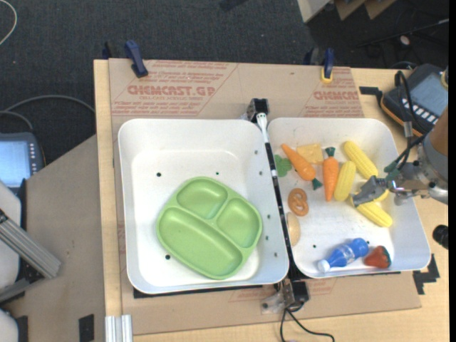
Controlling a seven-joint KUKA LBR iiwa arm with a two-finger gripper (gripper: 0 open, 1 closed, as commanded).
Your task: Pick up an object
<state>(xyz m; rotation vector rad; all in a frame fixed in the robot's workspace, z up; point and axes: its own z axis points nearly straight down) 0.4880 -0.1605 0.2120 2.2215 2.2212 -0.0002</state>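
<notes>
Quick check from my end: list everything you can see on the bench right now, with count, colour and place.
Bins: two, white, side by side on the bench.
Divided plate: one, green, in the left bin.
Toy carrots: two, orange with green tops, upper right bin.
Toy corn cobs: three, yellow, right bin, right of the carrots.
Pretzel: one, brown, right bin near the divider.
Bottle: one, blue with white cap, lying at the right bin's front.
Strawberry: one, red, beside the bottle.
Clamps: two, blue, on the board's far edge.
Gripper: one, grey, over the corn at the right bin's right side.

A grey arm (440,144) ends in a dark metal pincer (372,189).
</notes>
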